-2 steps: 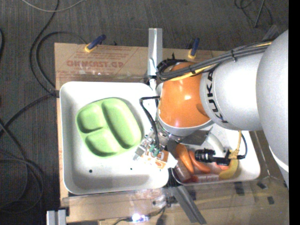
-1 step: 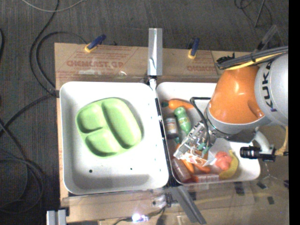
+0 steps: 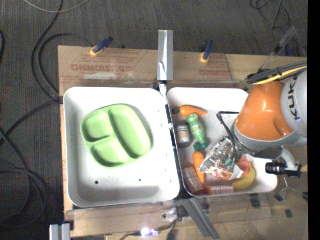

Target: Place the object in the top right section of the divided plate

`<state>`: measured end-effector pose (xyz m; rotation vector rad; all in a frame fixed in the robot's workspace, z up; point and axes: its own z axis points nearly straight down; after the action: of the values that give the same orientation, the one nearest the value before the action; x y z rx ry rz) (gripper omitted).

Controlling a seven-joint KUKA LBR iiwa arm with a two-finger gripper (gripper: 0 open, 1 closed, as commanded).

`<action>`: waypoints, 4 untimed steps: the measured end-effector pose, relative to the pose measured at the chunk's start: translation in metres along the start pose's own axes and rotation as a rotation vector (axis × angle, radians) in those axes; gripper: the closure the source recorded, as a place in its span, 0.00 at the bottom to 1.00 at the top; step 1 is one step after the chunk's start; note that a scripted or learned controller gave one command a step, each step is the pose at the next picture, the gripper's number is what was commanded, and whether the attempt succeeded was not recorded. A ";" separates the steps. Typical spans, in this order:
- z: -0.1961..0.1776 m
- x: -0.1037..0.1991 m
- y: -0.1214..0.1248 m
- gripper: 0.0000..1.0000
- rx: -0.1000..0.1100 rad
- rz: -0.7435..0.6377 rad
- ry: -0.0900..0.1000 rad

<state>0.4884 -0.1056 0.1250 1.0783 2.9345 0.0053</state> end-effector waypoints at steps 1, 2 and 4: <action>0.026 -0.040 -0.035 1.00 -0.015 0.250 -0.014; 0.033 -0.076 -0.086 1.00 -0.001 0.407 -0.006; 0.033 -0.023 -0.026 1.00 -0.001 1.160 -0.006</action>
<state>0.4897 -0.1398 0.0916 2.5097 1.8626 0.0158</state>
